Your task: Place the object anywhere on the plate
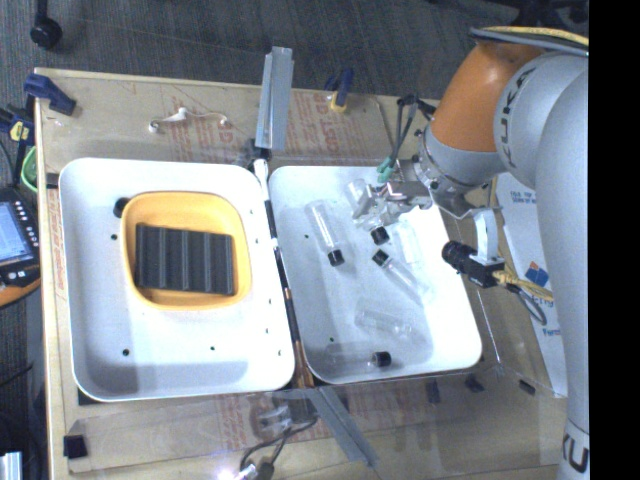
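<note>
Wooden bench (140,118), yellow plate (185,248) in left bin (90,298), clear black-capped vials (325,233) in right bin (455,318), tool (385,198) state unclear.

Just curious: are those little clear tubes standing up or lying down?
Lying down. Each clear tube lies flat on the floor of the right bin, black caps sideways.

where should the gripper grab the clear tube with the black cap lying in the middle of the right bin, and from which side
Grip the clear tube around the middle of its body, coming straight down from above. It lies flat on the floor of the right bin with open space on both long sides, so fingers could straddle it across its width. The black cap at its near end is probably too short a target.
</note>
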### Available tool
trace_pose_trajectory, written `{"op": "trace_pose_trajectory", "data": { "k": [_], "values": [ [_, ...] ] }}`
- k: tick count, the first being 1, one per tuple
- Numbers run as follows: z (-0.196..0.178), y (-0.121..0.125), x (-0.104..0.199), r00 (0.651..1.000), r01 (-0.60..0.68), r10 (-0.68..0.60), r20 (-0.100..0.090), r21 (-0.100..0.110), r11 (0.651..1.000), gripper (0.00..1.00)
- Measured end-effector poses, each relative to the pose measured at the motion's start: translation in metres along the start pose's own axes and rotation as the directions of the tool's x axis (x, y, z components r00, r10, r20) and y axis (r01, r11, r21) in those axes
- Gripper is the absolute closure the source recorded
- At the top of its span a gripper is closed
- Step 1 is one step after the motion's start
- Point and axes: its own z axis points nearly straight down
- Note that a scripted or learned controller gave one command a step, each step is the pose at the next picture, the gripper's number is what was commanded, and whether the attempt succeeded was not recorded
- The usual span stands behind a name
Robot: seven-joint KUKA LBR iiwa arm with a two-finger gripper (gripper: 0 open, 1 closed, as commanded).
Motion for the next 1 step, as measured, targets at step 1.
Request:
{"op": "trace_pose_trajectory", "data": {
  "k": [1],
  "values": [
    [-0.0305, 0.0216, 0.0857, 0.992, 0.129, -0.129, 0.001, -0.001, 0.992, 1.00]
  ]
}}
